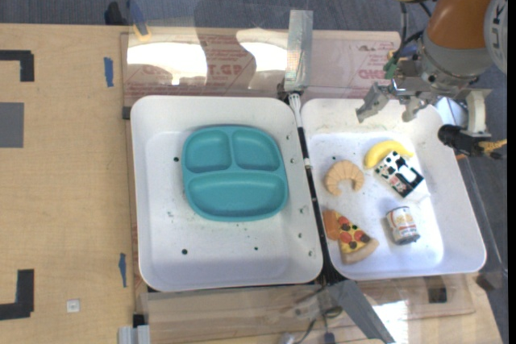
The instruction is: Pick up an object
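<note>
Right now I have the tool (391, 102) hanging over the far edge of the right bin (463, 250), its two fingers spread wide with nothing between them; the pickable things lie nearer the camera in that bin, all well clear of the fingertips. Closest to the tool is the banana (382, 151), which touches a black-and-white patterned block (400, 172); a croissant (345, 176) sits just beside them towards the divider, a pizza slice (349, 236) lies near the front wall, and a small can (402, 224) rests on its side between the pizza and the bin's outer wall.

My worry is the banana and block pairing; if I drop onto the banana, I judge one finger could land on the block and either shove both away or pinch the two together, so the grasp slips; the can looks likely to roll off under a glancing touch; the pizza slice lies flat and low, so the fingers may scrape the bin floor and close on nothing; the croissant, standing apart, seems the safest choice to me. The left bin (153, 254) carries a teal divided tray (235, 172); I judge it too broad for these fingers.
</note>
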`<state>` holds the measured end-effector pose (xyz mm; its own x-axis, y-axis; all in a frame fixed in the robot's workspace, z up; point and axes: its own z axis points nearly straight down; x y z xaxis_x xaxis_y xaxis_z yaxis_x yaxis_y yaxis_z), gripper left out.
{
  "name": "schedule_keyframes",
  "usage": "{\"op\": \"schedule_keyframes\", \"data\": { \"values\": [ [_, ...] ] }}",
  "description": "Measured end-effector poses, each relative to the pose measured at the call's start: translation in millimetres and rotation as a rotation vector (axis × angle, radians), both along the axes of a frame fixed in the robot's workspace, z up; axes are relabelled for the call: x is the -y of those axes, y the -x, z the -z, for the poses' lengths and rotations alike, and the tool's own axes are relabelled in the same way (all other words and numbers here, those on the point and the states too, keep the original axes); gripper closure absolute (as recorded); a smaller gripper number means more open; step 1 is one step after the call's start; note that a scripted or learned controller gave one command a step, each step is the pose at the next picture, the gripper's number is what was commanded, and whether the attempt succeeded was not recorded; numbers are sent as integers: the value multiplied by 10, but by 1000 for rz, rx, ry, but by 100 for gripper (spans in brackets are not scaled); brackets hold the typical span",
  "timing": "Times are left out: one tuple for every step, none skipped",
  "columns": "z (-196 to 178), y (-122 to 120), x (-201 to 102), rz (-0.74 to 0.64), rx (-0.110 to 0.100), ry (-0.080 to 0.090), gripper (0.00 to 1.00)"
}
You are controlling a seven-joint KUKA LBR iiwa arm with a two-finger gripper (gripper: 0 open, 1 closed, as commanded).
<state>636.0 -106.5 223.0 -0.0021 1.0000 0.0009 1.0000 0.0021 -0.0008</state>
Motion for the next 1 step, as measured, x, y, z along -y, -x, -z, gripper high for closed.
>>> {"op": "schedule_keyframes", "data": {
  "values": [
    [1001, -93, 348, -227, -6, -1, 0]
  ]
}}
